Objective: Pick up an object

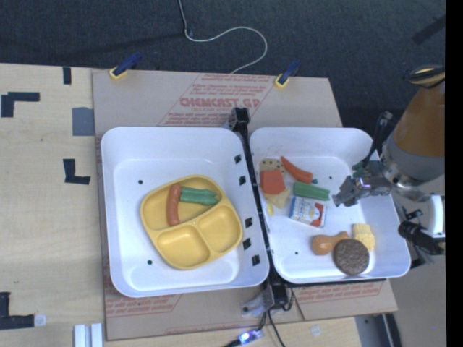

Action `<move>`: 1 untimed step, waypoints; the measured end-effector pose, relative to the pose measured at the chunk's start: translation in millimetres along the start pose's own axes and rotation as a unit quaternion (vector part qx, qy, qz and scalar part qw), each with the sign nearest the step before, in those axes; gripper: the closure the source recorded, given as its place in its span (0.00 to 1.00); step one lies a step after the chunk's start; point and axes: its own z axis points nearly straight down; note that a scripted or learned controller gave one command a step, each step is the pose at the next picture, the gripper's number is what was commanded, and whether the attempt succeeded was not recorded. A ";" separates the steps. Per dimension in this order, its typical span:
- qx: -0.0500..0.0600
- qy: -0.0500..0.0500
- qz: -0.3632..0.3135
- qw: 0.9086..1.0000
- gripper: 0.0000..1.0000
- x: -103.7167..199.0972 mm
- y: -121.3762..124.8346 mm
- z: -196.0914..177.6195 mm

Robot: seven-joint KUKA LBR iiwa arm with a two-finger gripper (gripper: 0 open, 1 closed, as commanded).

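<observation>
Left shallow white bin (123,194): yellow compartment plate (192,221) with orange sausage (173,203), green bean (198,196). Right shallow white bin (329,147): toy foods, brown round patty (351,256). Two-finger gripper (346,193) above; grip state cannot be told.

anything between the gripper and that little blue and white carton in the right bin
Nothing visible. The gripper sits just right of the carton, with bare bin floor between them; the green piece lies above that path.

1. Light is even and moderately bright, coming from overhead.
2. The two white bins (116,215) read pale and slightly washed, with soft glare along their rims.
3. Shadows are faint; a thin one sits beneath the yellow plate (189,248) in the left bin.
4. The frame is low in resolution and mildly soft throughout.
5. The arm (423,132) right of the bins is blurred.
</observation>
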 end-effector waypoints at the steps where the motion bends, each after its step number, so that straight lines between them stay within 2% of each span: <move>1: 0.001 0.000 0.000 1.000 1.00 0.5 1.1 -24.2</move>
